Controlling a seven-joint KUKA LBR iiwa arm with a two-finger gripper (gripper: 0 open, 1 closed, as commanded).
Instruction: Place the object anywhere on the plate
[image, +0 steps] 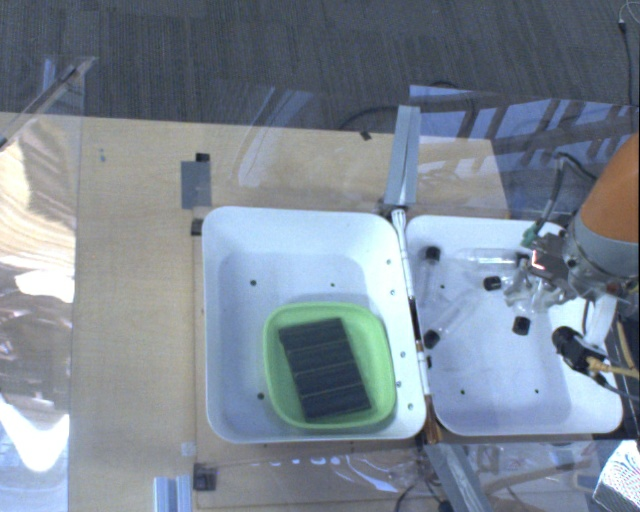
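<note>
A green plate (372, 338) with rounded corners sits in the front half of the left bin (230, 300). A dark, ridged rectangular object (322, 368) lies flat on it, turned slightly and fully inside the rim. My gripper (431, 297) is over the right bin (500, 390), apart from the plate. Its two clear fingers spread leftward from the wrist, and one black fingertip (431, 254) is far from the other. The gripper is open with nothing between its fingers.
The grey arm with its orange band (612, 215) comes in over the right bin's right edge, with cables (575, 350) hanging beside it. A metal divider post (402, 160) stands behind the seam between the bins. Wooden bench surface lies to the left.
</note>
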